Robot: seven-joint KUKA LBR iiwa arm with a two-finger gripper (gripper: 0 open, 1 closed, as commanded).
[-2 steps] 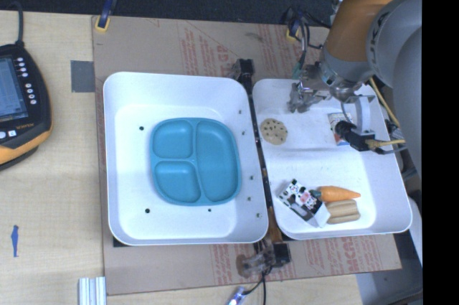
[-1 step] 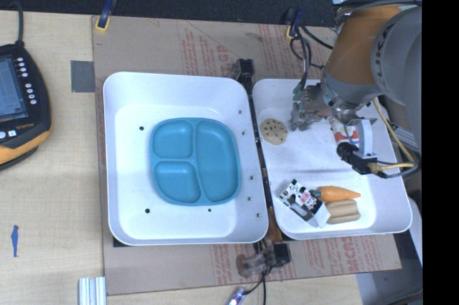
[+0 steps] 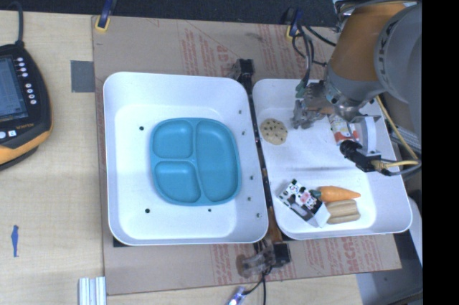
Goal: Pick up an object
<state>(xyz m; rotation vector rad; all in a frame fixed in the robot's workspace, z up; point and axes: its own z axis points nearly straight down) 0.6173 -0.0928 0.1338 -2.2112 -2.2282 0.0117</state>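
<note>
The right white bin (image 3: 315,153) holds a round tan cookie (image 3: 273,130) near its upper left. At its lower edge lie a black-and-white patterned toy (image 3: 300,199), an orange carrot (image 3: 338,193) and a tan bread-like piece (image 3: 341,211). My gripper (image 3: 307,113) hangs over the upper part of this bin, just right of the cookie. A small orange-and-white object (image 3: 343,128) shows beside the wrist; I cannot tell whether it is held.
The left white bin (image 3: 122,153) carries a blue divided plate (image 3: 194,160). A teach pendant (image 3: 18,102) lies at the far left of the bench. Clamps and cables sit between the bins at top (image 3: 245,69) and bottom (image 3: 262,260).
</note>
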